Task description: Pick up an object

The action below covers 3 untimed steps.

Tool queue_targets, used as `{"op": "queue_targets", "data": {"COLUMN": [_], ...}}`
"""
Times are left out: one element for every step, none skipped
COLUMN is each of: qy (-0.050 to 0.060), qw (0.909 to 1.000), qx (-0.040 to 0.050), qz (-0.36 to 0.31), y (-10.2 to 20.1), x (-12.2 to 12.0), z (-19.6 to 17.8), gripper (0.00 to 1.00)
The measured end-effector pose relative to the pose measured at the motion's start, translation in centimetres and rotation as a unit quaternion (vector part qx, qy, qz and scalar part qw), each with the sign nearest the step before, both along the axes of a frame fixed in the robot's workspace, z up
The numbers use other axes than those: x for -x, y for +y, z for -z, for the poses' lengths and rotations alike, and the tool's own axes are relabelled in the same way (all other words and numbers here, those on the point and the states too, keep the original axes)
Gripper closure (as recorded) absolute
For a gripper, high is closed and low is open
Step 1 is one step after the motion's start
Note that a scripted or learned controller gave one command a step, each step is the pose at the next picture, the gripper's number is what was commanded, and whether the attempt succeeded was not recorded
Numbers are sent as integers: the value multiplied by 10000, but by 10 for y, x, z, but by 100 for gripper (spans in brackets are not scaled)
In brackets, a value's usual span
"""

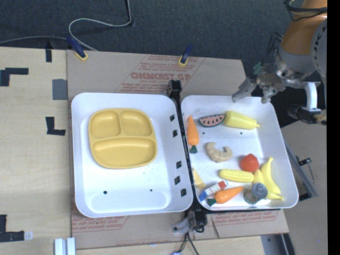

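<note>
My gripper hangs open over the far rim of the right bin, its two fingers spread with nothing between them. Just below it in that bin lie a yellow pepper and a watermelon slice. Further in are a carrot, a croissant, a tomato, a corn cob, a banana, a second carrot and a grey round piece.
The left bin holds a yellow divided plate. A black hinge strip runs between the bins. Cardboard covers the bench under them, with clamps at its far edge.
</note>
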State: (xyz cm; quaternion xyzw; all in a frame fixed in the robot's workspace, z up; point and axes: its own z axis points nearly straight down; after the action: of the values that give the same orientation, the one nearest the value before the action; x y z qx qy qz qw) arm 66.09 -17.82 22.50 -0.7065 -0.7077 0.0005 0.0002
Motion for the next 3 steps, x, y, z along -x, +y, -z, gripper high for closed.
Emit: {"op": "queue_targets", "data": {"qy": [-12, -20, -19], "qw": [10000, 10000, 10000], "qx": [2, 24, 18], "qz": [-3, 13, 9], "y": [24, 68, 68], "x": [-8, 58, 58], "z": [139, 139, 129], "gripper": [0, 0, 100]}}
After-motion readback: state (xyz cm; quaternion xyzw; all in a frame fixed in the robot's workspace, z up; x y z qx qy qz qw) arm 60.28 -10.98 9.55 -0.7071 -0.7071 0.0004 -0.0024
